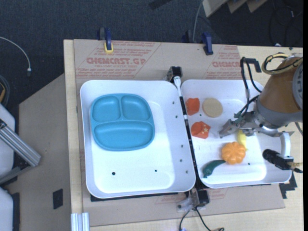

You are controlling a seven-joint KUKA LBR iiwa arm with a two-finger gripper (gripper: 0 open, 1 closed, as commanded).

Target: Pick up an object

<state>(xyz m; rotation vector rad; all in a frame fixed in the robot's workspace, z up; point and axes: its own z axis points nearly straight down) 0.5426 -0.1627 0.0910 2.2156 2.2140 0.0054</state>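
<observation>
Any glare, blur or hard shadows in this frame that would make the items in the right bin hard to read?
Camera view: lighting is even and soft; the right bin shows no blown-out glare and only faint shadows. The orange pumpkin and the tan disc read clearly. The gripper is small, slightly soft, its fingers hard to resolve.

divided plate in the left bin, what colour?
Light blue. The divided plate shows clearly in the camera view, in the left bin.

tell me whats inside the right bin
The right bin holds two red pieces, a tan disc, an orange pumpkin and a green piece. The gripper partly covers something yellow.
</observation>
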